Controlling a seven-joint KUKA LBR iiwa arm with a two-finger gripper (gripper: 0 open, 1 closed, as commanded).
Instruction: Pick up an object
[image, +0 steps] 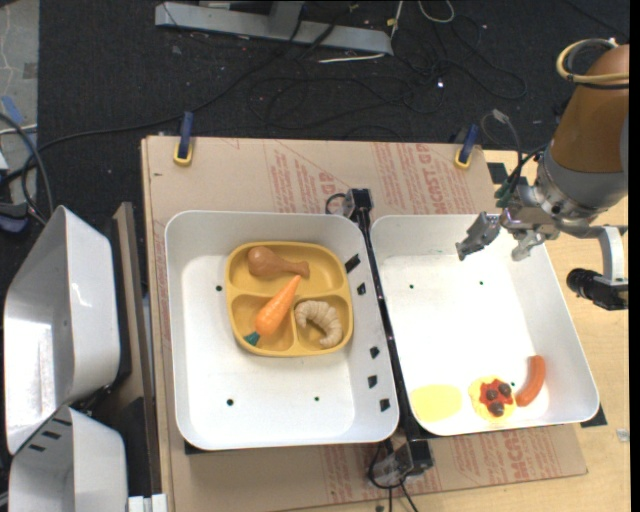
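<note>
Gripper (498, 236) over right bin's (572, 330) far edge, 2 fingers spread, nothing between. Sausage (531, 380) at near right corner, well apart from fingers, beside pizza slice (493, 395).

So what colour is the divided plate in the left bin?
Yellow: the divided plate shows best in the camera view.

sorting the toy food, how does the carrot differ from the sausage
The carrot lies in the yellow tray in the left bin; the sausage lies loose on the right bin floor. The carrot tapers to a point with a green end; the sausage is rounded at both ends. Both are orange and lie slanted.
</note>
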